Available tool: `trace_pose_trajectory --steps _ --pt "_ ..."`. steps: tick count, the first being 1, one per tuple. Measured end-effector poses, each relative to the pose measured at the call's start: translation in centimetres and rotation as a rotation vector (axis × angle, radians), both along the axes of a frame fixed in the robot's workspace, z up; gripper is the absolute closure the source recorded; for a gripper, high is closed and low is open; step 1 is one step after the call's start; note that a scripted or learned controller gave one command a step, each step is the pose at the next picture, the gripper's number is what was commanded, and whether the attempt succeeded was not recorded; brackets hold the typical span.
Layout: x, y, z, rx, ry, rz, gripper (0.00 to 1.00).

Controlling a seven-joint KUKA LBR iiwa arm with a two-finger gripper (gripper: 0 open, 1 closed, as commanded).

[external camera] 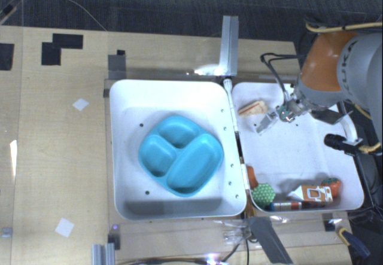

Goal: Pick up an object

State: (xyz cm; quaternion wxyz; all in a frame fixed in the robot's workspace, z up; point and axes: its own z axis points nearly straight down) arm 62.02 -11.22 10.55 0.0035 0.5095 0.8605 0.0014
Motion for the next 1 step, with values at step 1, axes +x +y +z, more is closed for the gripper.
trace_pose_trajectory --steps 1 --pt "-6.72 1.00 -1.58 0.000 -0.006 0.009 0.00"
